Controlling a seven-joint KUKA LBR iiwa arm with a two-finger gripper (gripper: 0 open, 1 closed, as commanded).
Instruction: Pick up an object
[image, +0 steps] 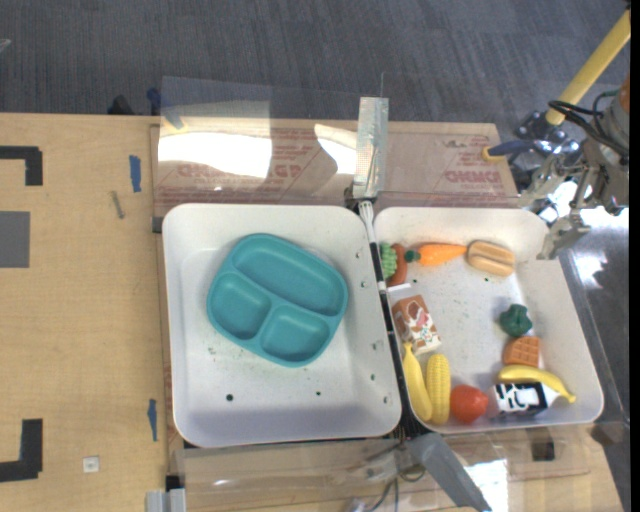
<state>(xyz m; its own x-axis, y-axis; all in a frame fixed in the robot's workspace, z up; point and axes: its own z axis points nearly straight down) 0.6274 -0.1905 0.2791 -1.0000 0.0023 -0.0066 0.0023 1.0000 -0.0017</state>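
Observation:
The right bin (575, 300) holds several toy foods: a carrot (440, 253), a bun (490, 257), a printed snack packet (415, 322), a green broccoli piece (516, 319), an orange waffle-like piece (520, 351), a banana (537, 378) lying over a black-and-white item (516, 399), a red tomato (468, 402) and a corn cob (438, 385). My gripper (550, 228) hangs over the bin's far right corner, just right of the bun. It looks open, with nothing between its fingers.
The left bin (190, 400) holds a teal divided plate (277, 298). A metal divider post (371, 140) stands behind the seam between the bins. A small green-and-red piece (390, 262) lies against the right bin's left wall. Brown bench lies to the left.

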